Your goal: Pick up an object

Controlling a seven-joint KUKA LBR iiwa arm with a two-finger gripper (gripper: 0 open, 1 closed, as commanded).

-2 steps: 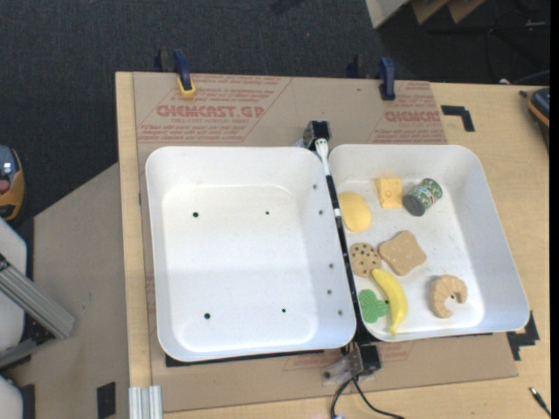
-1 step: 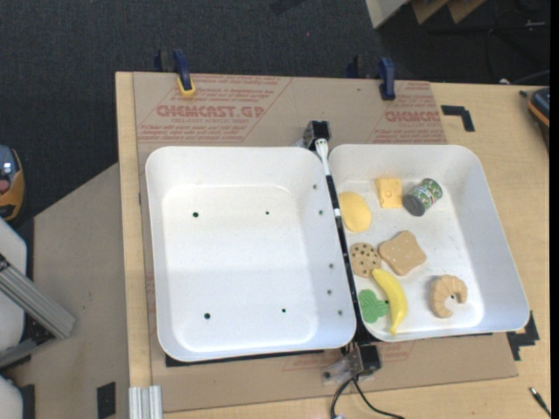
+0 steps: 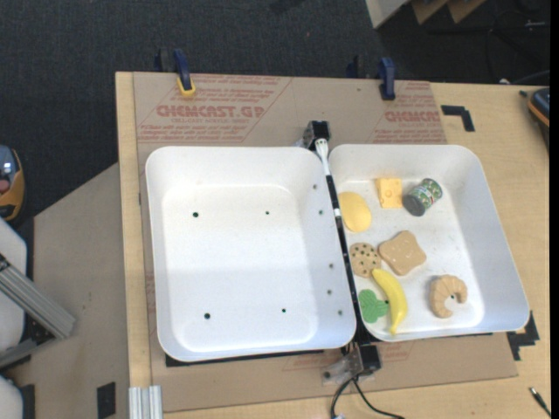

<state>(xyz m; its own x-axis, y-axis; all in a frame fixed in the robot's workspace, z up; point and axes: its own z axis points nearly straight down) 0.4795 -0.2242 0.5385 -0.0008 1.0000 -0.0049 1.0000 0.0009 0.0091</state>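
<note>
Well, the right bin (image 3: 489, 234) holds a banana (image 3: 390, 297), croissant (image 3: 447, 295), cookie (image 3: 363, 257), toast (image 3: 402, 252) and can (image 3: 423, 195).

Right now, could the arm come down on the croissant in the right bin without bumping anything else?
Probably yes. The croissant lies alone near the right bin's front right corner, apart from the toast slice and banana, with nothing above it. The bin's sloped wall close by may crowd one side.

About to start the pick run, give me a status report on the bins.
Right bin holds the lot: banana, croissant, cookie, toast, cheese wedge, small can. Banana lies partly over a green piece. Nothing grasped yet.
</note>
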